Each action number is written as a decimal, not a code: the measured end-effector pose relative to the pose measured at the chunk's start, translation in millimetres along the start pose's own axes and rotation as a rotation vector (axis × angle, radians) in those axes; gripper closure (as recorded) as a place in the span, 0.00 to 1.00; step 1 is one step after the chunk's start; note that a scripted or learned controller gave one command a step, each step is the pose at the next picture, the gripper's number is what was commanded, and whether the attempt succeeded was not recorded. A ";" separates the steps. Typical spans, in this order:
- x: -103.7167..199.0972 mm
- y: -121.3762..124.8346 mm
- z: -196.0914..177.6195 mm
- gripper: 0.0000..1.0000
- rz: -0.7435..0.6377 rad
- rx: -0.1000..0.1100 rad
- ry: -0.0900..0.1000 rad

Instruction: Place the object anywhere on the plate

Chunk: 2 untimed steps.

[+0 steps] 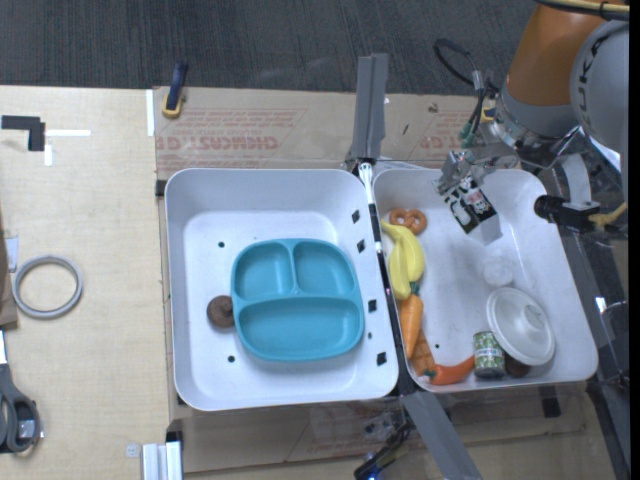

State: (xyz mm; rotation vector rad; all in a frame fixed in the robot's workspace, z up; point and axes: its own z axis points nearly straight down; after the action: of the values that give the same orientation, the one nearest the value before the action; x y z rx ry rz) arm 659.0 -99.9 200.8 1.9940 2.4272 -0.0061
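Note:
A teal divided plate point(297, 300) lies in the middle of the left bin point(190, 208), and nothing rests on it. Just off its left rim sits a small brown round piece point(220, 311). My gripper point(468, 200) hangs over the upper part of the right bin point(575, 298), to the right of a pretzel point(407, 220). A yellow banana point(404, 258) and an orange carrot point(411, 323) lie along that bin's left wall. No object can be made out in the gripper.
The right bin also holds a red chili point(452, 372), a green can point(487, 353), an upturned white bowl point(522, 326) and a clear cup point(497, 268). A grey divider point(370, 108) stands behind the bins. A tape ring point(44, 285) lies on the bench at left.

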 end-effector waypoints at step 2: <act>159.4 -24.5 9.4 1.00 -0.259 -0.001 0.002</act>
State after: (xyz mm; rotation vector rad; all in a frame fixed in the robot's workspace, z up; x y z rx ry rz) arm 604.0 51.7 191.0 1.6647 2.6656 -0.0031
